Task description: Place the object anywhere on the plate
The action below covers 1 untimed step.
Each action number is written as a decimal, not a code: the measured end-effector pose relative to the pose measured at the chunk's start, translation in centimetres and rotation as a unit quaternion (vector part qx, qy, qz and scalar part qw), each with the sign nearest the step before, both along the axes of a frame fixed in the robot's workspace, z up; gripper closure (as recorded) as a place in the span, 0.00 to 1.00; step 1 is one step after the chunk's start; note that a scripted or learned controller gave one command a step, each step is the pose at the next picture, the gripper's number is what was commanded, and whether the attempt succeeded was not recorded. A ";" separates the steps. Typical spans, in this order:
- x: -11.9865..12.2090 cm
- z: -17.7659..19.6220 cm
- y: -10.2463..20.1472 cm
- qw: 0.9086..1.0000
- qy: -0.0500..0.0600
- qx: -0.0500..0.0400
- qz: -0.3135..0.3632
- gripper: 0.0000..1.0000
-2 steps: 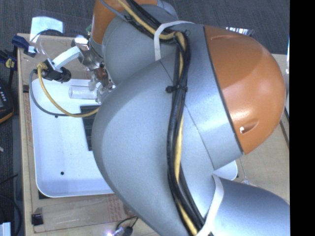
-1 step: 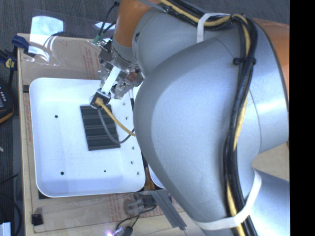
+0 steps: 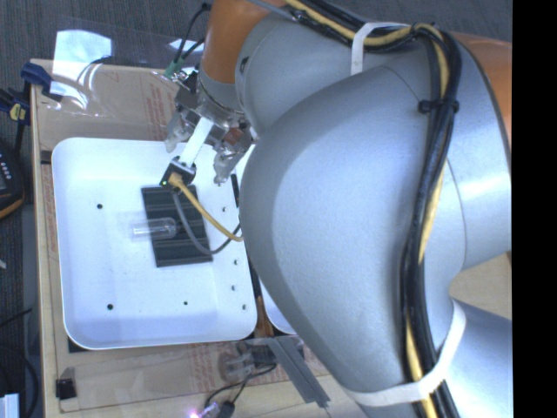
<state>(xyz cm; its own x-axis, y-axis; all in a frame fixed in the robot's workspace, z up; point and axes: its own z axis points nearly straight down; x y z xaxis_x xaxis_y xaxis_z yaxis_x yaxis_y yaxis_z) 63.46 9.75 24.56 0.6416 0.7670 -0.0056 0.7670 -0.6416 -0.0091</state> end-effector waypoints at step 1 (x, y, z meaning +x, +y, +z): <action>-0.1 0.8 0.4 1.000 0.004 0.001 0.006 1.00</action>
